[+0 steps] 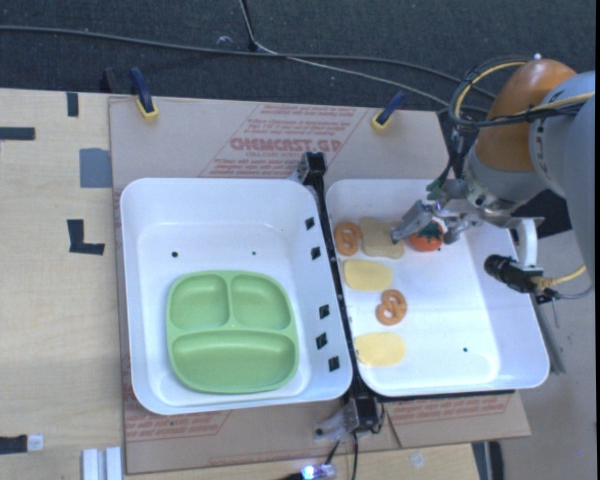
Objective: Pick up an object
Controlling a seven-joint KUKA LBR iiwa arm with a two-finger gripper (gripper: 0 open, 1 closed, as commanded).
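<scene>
1. The bench (40, 298) is pale wood grain marked with dark tape pieces; a brown cardboard sheet (270, 138) with red print lies on it under both bins, pinned at its far edge by two blue-and-yellow clamps (143, 96); beyond the bench lies dark carpet-like flooring crossed by black cables (250, 28).
2. The arm (540, 138) enters from the right, grey and rounded with a glossy orange band; its wrist angles down and leftward over the far part of the right bin.
3. The left bin (140, 218) is smooth white plastic, shallow, with rounded corners; it holds a matte green divided plate (232, 330) with three compartments, sitting toward the near side.
4. The right bin (480, 318) is the same white plastic, touching the left bin along a black-clipped seam.
5. In the right bin, a flat yellow oval piece (380, 348) lies nearest; a second pale yellow piece (366, 274) lies further up; a tan bread-like slice (380, 240) sits beyond it.
6. Two orange-brown pretzel-like rings: one (391, 307) between the yellow pieces, one (348, 236) beside the tan slice near the seam.
7. The gripper (427, 230) hangs low at the bin's far end; a small red-orange object (427, 238), tomato-like with a green touch, sits right at its tip, just beside the tan slice; whether the fingers are spread or pinching it cannot be told.
</scene>
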